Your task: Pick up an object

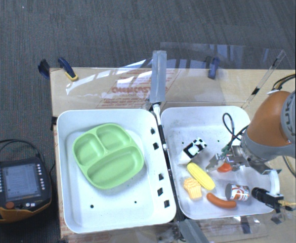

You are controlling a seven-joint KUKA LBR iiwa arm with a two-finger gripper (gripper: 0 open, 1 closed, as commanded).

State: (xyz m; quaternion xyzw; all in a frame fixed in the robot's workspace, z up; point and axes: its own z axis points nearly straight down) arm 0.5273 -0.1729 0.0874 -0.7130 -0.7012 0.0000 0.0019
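**Surroundings of the Two Bins**

A wooden counter (87, 87) is occupying the middle of the frame, sitting on dark grey carpet (112, 24). At the counter's upper left edge, a blue and yellow clamp (67, 69) is gripping the board, and another blue clamp (213, 67) is sitting at upper centre-right. A clear plastic sheet (228, 77) is standing along the upper right. A grey post (158, 82) is rising between the bins. At lower left, a teach pendant (18, 189) is lying on the carpet, its cable looping around it.
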